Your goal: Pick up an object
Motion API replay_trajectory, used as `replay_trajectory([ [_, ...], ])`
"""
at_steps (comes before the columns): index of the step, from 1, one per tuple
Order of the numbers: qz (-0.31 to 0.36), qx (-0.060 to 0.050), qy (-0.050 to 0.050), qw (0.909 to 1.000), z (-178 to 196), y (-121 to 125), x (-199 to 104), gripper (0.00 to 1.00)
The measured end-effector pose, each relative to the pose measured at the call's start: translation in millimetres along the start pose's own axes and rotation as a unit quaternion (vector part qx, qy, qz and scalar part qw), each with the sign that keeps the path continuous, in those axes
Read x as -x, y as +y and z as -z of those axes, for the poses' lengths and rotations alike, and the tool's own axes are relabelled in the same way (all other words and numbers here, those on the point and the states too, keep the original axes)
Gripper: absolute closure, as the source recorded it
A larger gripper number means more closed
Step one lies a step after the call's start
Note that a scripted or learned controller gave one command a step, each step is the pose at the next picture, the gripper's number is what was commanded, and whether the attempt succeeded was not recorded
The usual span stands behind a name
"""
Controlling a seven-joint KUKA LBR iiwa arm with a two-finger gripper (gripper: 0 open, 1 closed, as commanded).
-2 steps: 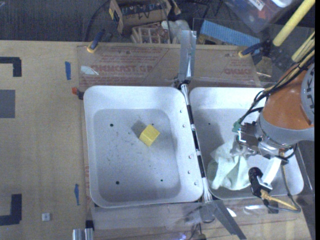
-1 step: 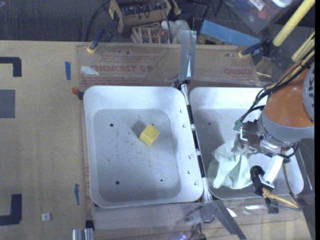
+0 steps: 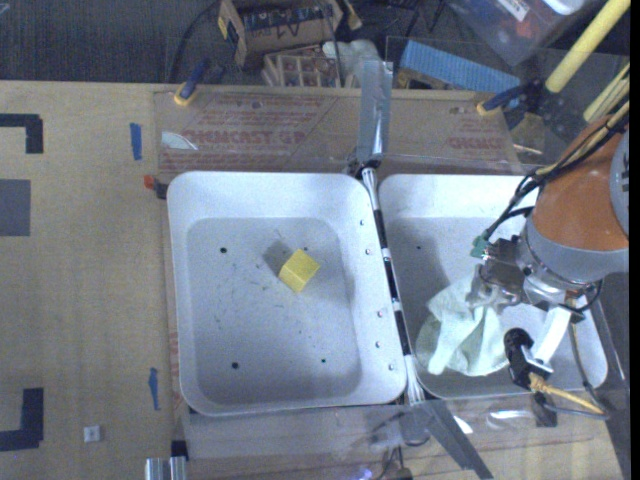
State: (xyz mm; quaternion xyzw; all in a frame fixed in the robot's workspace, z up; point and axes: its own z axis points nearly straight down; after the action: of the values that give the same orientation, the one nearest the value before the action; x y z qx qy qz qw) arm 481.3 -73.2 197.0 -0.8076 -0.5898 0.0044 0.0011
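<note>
Hand [image 3: 497, 293] is low over the pale cloth [image 3: 465, 336] in the right bin [image 3: 440, 198], grasp impossible to tell, nothing lifted yet, yellow block [image 3: 298, 270] untouched

Lighting's pretty even from my seat, soft overhead stuff with nothing blown out. The two shallow white plastic bins [image 3: 268, 193] are the brightest things, with mild sheen on their rims. The small yellow cube [image 3: 299, 270], well left of the gripper [image 3: 490, 293], throws a short soft shadow up-left. The arm's wrist looks a bit smeared, and the whole frame is grainy and low-res.
</note>
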Motion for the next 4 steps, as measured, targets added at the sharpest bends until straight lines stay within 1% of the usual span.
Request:
replay_trajectory([
  [1, 0.000, -0.001, -0.001, 1.0000, 7.5, 1.1, 0.9, 1.00],
  [2, -0.095, -0.001, 0.002, 0.9955, -4.4, 0.9, 9.8, 1.00],
  [3, -0.094, -0.002, 0.001, 0.9955, 3.0, 1.6, 9.7, 1.00],
  [4, -0.238, 0.001, 0.002, 0.9713, 3.1, 1.1, -54.1, 1.00],
])
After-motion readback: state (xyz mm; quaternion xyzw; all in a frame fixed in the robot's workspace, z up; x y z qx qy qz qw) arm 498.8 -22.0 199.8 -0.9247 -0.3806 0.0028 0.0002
